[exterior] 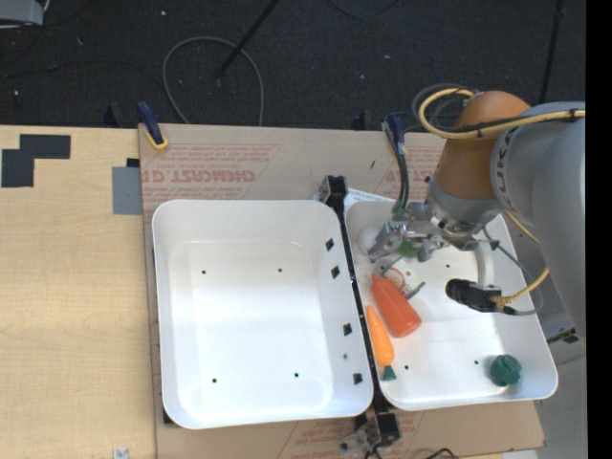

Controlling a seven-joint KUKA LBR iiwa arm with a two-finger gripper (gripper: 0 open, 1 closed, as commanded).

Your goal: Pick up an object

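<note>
In the right bin [535,352] my gripper [395,241] hangs low over the far left corner, just above the upper end of a red-orange cylinder [396,307]. Left of that cylinder, a slim orange carrot-shaped piece [380,337] lies along the bin's left wall. A dark green ball [504,369] rests in the near right corner. A small green bit [389,374] sits by the near left corner. Something small and green [411,250] shows right at the gripper, and I cannot tell what it is or whether it is held.
The left bin [172,256] stands beside the right one, with a black strip [350,285] where the two meet. Both rest on cardboard [220,165] held by blue clamps [151,127] at the far edge. The arm [507,170] covers the right bin's far right part.
</note>
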